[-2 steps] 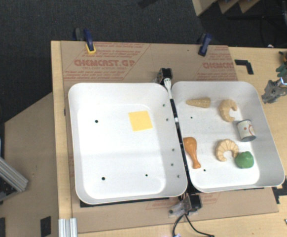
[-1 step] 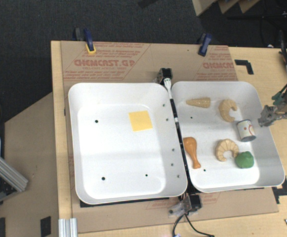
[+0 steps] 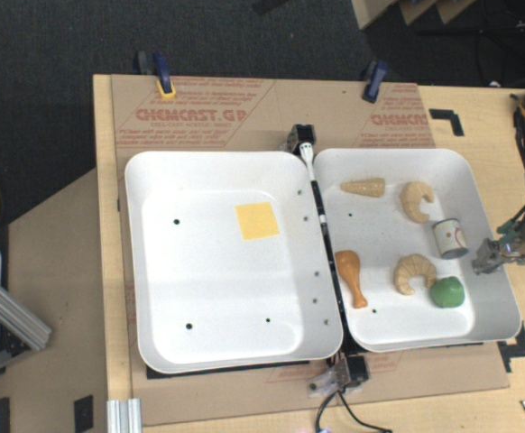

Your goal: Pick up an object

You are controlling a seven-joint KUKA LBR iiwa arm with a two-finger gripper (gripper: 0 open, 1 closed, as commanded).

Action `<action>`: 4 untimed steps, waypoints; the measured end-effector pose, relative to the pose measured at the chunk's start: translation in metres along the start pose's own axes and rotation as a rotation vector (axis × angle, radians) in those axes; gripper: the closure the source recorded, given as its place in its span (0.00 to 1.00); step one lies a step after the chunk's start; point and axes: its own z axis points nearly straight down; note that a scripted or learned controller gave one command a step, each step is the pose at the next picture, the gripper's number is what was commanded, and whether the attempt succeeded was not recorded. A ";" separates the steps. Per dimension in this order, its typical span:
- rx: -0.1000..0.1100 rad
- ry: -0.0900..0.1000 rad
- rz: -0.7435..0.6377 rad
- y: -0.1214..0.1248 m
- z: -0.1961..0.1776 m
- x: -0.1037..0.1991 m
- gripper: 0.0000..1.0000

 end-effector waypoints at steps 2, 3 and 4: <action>-0.020 -0.009 -0.007 0.046 -0.055 0.000 1.00; -0.002 0.000 -0.001 0.001 -0.017 0.000 1.00; -0.003 -0.001 -0.003 0.003 0.022 0.001 1.00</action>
